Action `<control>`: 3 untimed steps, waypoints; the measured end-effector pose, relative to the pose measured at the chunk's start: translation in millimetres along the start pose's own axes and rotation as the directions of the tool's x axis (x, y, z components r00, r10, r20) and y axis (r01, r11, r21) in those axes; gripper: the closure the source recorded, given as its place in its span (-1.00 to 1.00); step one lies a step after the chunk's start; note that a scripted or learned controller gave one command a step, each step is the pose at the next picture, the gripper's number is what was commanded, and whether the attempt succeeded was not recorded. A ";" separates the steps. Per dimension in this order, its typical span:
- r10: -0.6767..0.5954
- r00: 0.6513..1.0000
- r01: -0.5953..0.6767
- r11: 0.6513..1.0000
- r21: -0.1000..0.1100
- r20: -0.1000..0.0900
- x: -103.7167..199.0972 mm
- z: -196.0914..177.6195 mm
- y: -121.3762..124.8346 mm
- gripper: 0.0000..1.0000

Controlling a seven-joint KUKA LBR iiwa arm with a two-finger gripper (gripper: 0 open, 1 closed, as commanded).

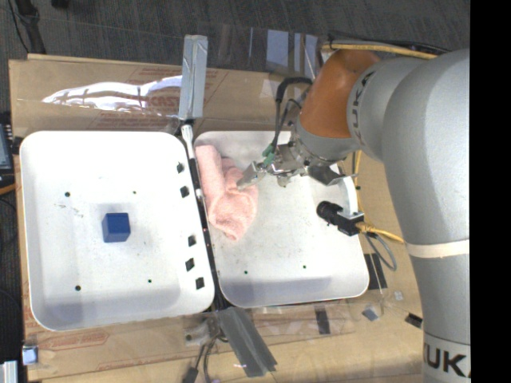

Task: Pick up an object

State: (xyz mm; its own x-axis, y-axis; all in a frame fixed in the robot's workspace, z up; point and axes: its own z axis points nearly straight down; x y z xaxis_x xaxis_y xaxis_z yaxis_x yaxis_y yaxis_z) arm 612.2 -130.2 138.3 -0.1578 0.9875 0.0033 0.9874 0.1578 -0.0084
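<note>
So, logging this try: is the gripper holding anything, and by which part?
Cannot be told. The gripper sits at the upper right edge of the pink cloth, but no cloth shows between its fingers.

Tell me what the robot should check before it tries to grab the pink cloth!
1. Pink cloth lies in the right bin, against its left wall: ok.
2. Gripper is over the cloth's upper right edge: ok.
3. Cloth is between the gripper's fingers: cannot tell.
4. Nothing lies on top of the cloth: ok.
5. Blue cube sits in the left bin, far from the gripper's path: ok.
6. Cloth is bunched near the wall, so a closing gripper may bump the wall: cannot tell.
</note>
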 end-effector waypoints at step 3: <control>-0.192 0.981 0.192 0.981 -0.002 -0.003 -11.5 39.1 6.1 1.00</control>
State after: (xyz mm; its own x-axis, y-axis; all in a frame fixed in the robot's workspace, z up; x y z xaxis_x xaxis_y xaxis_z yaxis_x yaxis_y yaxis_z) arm 619.8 -140.6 99.2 -0.3443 0.9388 0.0079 0.9388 0.3443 -0.0053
